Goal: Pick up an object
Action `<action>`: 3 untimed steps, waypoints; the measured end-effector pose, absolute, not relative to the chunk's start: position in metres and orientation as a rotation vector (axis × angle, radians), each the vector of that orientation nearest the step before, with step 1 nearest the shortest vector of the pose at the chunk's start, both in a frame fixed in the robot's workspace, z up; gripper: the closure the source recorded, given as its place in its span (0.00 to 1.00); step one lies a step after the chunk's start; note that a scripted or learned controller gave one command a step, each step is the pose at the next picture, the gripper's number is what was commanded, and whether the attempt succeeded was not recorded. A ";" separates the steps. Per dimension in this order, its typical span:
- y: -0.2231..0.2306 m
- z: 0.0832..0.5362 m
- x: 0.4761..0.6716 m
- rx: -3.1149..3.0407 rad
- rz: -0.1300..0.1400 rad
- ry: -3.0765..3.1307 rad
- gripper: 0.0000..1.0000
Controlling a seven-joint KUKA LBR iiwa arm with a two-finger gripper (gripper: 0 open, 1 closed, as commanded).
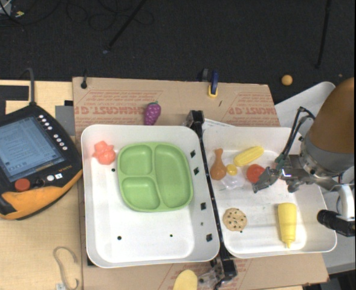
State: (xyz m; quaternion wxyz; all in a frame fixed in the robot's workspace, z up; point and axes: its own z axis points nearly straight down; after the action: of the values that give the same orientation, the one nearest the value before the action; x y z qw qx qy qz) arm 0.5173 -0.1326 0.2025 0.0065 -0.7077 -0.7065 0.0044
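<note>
One gripper (pixel 263 183) is hovering low in the right bin (pixel 323 240), its opening impossible to judge. Just beside it are lying a red tomato (pixel 255 173) and yellow corn (pixel 249 156). It should be centring squarely over the tomato before descending.

Left bin (pixel 99 234): green divided plate (pixel 154 177) at centre, orange-pink toy (pixel 104 153) at upper left. Right bin (pixel 323 243): yellow corn cob (pixel 249 156), red item (pixel 255 173), brown drumstick (pixel 218 165), cookie (pixel 234 220), yellow bottle (pixel 287 223). Gripper (pixel 273 177) low over the bin, just beside the red item. Purple grapes (pixel 152 113) on cardboard above the bins. Control pendant (pixel 26 156) at frame left.
</note>
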 end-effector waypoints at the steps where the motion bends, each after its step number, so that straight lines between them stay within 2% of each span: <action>1: -0.133 0.209 0.520 -2.219 0.002 -2.219 0.00; 3: -0.126 0.121 0.516 -2.214 0.005 -2.219 0.00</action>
State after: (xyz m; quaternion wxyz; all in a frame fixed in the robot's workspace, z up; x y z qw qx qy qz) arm 0.5165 -0.1261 0.1207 0.0036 -0.7063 -0.7079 0.0017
